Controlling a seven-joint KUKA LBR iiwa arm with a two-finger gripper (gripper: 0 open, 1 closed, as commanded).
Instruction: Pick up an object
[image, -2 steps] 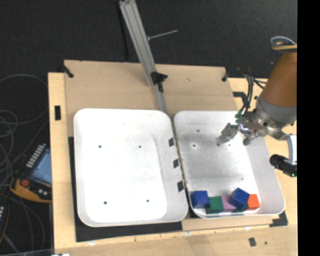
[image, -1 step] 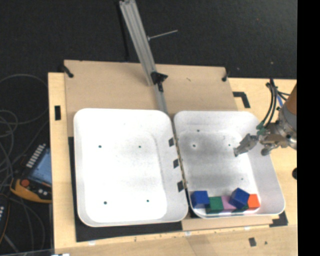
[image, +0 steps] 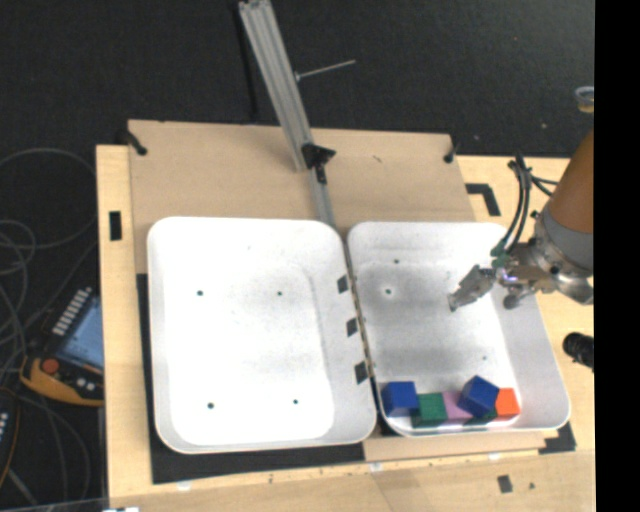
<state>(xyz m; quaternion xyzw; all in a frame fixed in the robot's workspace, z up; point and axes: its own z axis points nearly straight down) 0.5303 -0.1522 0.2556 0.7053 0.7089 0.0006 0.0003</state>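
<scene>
A wooden worktop (image: 400, 170) bears two white bins. Small coloured blocks (image: 452, 398) crowd the right bin's (image: 420, 340) near wall, so a grasp could jam against it or catch two. The hand (image: 470, 290) hovers above bare bin floor, well apart from them; whether its fingers are spread, I cannot tell.

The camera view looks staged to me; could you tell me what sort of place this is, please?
Probably a robotics lab test bench. A robot arm reaches over two white bins, small coloured blocks lie in the right one, and a metal camera pole and loose cables surround the bench.
</scene>
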